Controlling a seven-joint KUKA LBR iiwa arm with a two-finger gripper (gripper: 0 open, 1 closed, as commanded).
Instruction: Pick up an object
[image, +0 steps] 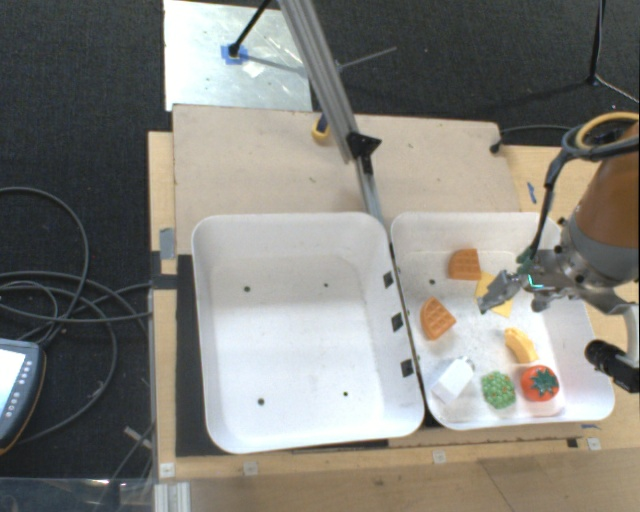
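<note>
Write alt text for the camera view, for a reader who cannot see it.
A grey robot arm reaches in from the right, its gripper low over the right bin, above a yellow piece among small toy foods. The left bin sits beside it on the bench.

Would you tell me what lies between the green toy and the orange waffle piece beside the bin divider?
In the camera view, a white block lies between the green toy and the waffle piece.

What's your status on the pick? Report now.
Gripper low in right bin, over a yellow piece. Nothing seen held. Orange wedge, orange block close by; nothing blocking.
</note>
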